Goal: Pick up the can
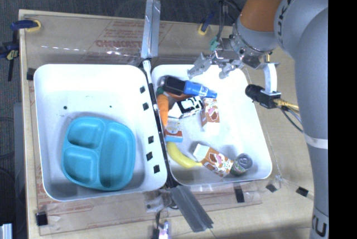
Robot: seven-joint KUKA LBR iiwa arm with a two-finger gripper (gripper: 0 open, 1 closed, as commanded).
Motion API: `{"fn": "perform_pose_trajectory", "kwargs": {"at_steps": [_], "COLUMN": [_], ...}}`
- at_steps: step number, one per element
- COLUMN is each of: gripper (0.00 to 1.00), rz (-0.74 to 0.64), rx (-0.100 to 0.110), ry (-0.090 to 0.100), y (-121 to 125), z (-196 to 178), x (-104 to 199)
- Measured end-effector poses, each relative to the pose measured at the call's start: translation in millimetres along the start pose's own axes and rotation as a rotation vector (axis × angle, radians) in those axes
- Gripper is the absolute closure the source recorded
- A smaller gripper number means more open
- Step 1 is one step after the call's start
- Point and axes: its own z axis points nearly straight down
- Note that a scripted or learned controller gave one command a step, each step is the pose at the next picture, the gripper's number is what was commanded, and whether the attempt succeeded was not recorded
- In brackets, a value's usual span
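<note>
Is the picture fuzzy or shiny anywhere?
In the camera view, the can looks small and slightly soft; the white bins' walls glow bright; the clear sheet on the bench shows pale glare streaks; the hand looks a bit blurry.

The can (242,164) at five o'clock looks like dull metal. The bins (89,79) are smooth glossy white plastic, the tray (100,154) matt blue plastic, the bench (120,34) pale wood.

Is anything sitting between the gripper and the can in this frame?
Nothing covers the can; it lies exposed in the right bin's near corner. The gripper hovers over the far edge, with the blue bottle and small cartons beneath the line between them. A carton touches the can's left side.
</note>
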Motion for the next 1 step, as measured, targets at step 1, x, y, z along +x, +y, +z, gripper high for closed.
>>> {"fn": "perform_pose_trajectory", "kwargs": {"at_steps": [1], "gripper": [0.0], "rz": [0.093], "rx": [0.001], "ry": [-0.002], "y": [-56.9], "z": [88.0], "x": [-2.2]}}
